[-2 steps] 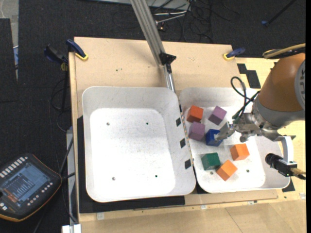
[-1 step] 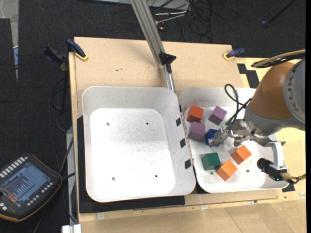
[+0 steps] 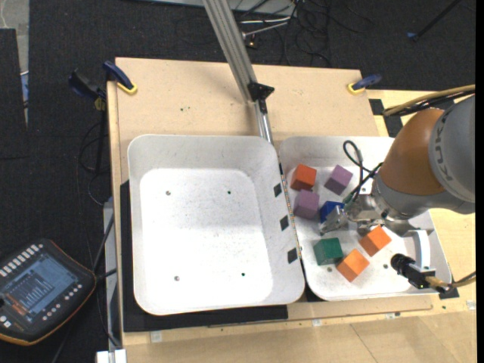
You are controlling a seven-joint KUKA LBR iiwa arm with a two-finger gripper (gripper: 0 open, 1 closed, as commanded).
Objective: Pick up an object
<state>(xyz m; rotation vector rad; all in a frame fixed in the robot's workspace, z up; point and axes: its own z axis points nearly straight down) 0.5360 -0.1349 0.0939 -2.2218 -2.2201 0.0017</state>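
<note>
You are looking down at the arm (image 3: 431, 165) reaching in from the right, its gripper (image 3: 338, 216) hanging low over the right bin (image 3: 321, 292), right at a blue block (image 3: 330, 209). You cannot tell how far the fingers are spreading, or whether they are closing on anything, because the wrist is hiding them. Around the gripper the other blocks are lying loose: an orange cube (image 3: 304, 177) and a purple cube (image 3: 339, 179) toward the back, another purple cube (image 3: 306, 203) just left of the blue block, a green cube (image 3: 328, 250) below it, and two more orange cubes (image 3: 352, 265) (image 3: 375, 240) near the front. The left bin (image 3: 140, 165) is sitting beside it
</note>
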